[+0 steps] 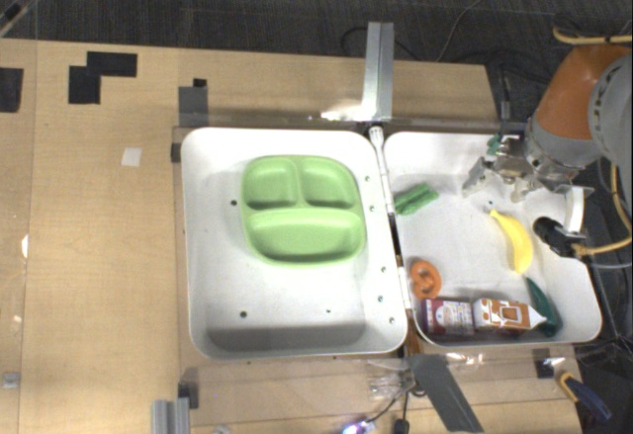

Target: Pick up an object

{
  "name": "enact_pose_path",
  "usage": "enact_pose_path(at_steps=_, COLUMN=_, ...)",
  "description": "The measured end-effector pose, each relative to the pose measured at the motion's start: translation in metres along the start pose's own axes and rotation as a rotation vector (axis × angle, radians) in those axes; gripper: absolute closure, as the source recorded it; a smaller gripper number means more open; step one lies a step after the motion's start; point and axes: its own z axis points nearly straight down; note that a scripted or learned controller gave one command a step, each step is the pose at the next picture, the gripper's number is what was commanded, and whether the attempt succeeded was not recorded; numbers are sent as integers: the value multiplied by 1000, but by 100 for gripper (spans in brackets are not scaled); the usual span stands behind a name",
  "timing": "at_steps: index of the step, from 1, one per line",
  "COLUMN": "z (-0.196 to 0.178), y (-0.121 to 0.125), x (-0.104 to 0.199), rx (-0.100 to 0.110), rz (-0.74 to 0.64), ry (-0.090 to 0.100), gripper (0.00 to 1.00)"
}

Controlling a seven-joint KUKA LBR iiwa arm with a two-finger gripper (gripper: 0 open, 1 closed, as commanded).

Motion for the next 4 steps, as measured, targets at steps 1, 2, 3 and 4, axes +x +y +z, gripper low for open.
enact_pose_path(at_steps=1, z=10, y=-35, x=-26, rx=3, rz=-57, ry=-2, gripper=0)
enact_pose_path(at_steps=2, z=-2, y=-32, x=-23, rx=-3, rz=-59, ry=2, gripper=100)
enact_pose_path(at_steps=3, z=-68, y=-34, x=-15, rx=11, rz=5, ry=-2, gripper=100)
enact_pose_path(at_steps=4, z=-68, y=-34, x=-15, rx=12, rz=6, ry=-2, gripper=0)
